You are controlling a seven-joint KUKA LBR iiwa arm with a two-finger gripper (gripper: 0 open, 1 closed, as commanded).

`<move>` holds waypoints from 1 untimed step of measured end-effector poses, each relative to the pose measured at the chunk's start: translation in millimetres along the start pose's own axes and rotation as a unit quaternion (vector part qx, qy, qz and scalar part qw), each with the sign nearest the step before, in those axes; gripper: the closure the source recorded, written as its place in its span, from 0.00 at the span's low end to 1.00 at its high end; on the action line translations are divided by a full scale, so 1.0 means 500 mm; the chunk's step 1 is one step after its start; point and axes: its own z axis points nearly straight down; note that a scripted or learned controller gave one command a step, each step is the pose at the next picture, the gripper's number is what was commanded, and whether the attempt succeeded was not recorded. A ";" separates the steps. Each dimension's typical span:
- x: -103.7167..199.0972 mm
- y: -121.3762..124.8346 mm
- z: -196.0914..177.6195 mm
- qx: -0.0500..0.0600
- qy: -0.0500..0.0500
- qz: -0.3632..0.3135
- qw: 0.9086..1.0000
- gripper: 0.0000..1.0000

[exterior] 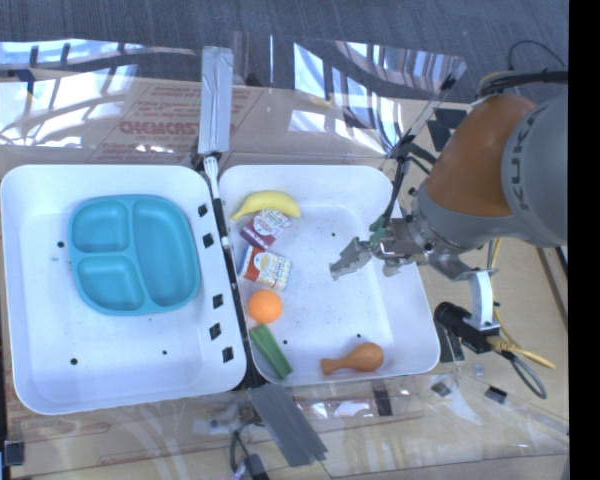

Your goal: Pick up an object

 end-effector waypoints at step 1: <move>0.099 0.008 0.175 0.000 -0.001 -0.030 1.000 0.00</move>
